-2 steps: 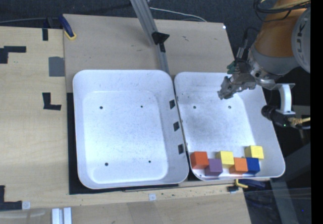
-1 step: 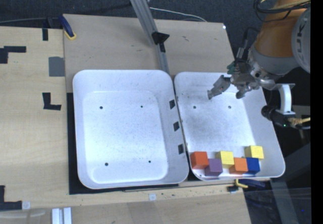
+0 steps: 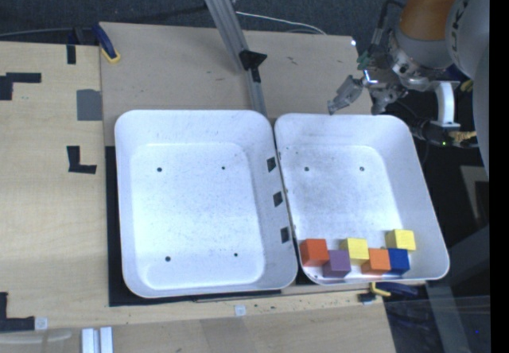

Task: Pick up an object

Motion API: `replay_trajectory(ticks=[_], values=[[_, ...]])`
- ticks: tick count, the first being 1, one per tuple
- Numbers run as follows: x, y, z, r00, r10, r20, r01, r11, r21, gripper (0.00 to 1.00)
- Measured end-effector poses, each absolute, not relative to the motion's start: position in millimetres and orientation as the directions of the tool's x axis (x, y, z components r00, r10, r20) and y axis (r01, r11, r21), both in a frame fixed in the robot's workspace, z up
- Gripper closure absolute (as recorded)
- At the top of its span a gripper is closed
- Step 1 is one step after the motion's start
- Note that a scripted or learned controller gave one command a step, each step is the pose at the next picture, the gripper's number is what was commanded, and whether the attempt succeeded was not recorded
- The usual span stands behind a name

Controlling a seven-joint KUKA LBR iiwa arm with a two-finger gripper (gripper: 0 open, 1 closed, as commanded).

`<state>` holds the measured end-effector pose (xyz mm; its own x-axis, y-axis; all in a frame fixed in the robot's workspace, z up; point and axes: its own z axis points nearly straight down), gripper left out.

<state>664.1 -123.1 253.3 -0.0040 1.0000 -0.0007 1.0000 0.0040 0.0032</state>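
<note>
Several small blocks lie bunched along the near edge of the right bin [image 3: 347, 184]: an orange block [image 3: 315, 250], a purple block [image 3: 339, 262], a yellow block [image 3: 357, 248], a second orange block [image 3: 379, 260], a blue block [image 3: 398, 261] and another yellow block [image 3: 402, 239]. My gripper [image 3: 362, 98] hangs above the far rim of the right bin, well away from the blocks. Its fingers are spread open with nothing between them.
The left bin [image 3: 191, 200] sits beside the right one, joined by a black-clipped seam. A slanted metal post [image 3: 227, 13] rises behind the bins. Cables run near the arm at the right.
</note>
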Motion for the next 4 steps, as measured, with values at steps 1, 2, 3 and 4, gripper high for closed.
replay_trajectory(ticks=[1, 2, 3, 4], values=[[680.1, -120.8, 186.2, -0.002, 1.000, 0.000, 1.000, 0.002, -0.007, 0.00], [655.7, -152.0, 86.4, 0.001, 1.000, -0.001, 1.000, -0.001, -0.010, 0.00], [622.8, -88.3, 91.5, -0.005, 1.000, 0.002, 1.000, 0.005, -0.005, 0.00], [617.5, -20.3, 197.1, -0.007, 1.000, 0.002, 1.000, 0.007, 0.007, 0.00]])
